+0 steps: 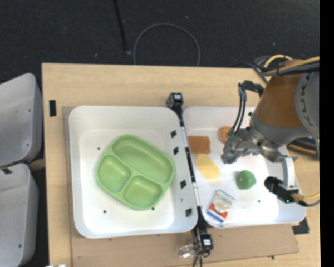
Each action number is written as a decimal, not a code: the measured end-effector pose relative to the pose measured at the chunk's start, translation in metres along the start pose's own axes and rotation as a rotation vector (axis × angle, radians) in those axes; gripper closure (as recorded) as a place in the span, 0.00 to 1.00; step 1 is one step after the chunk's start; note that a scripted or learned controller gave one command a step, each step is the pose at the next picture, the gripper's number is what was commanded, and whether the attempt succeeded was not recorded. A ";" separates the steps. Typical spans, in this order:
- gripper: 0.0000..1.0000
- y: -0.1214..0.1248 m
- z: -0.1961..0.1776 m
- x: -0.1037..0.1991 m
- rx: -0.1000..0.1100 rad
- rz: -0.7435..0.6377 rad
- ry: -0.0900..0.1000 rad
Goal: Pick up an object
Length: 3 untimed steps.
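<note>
The right bin (267, 216) holds a brown rectangular piece (199, 144), a yellow block (207, 167), a green round fruit (245, 179), a small red, white and blue packet (220, 205) and an orange object (226, 133) partly hidden by the arm. My gripper (234, 150) hangs over the middle of this bin, just right of the brown piece and the yellow block and up-left of the green fruit. Nothing shows between its fingers.
The left bin (83, 216) carries a green divided plate (135, 171). A black clip-studded divider (185, 160) runs between the bins. The arm's grey and orange body (284, 107) covers the right bin's far right part. Cables lie by the bench's right edge.
</note>
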<state>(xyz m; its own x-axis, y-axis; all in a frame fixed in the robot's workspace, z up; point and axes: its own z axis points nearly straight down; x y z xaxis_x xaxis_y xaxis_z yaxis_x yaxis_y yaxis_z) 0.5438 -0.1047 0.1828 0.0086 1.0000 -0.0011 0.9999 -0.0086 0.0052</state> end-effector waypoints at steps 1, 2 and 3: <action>1.00 0.001 -0.065 0.001 -0.005 -0.012 0.000; 1.00 0.002 -0.062 0.001 0.003 -0.011 0.001; 1.00 0.005 -0.058 0.057 0.003 -0.016 0.002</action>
<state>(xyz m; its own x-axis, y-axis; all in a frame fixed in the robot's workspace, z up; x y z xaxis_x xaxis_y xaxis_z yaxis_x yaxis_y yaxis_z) 0.5491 -0.0473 0.2408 -0.0070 1.0000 0.0010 1.0000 0.0070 0.0019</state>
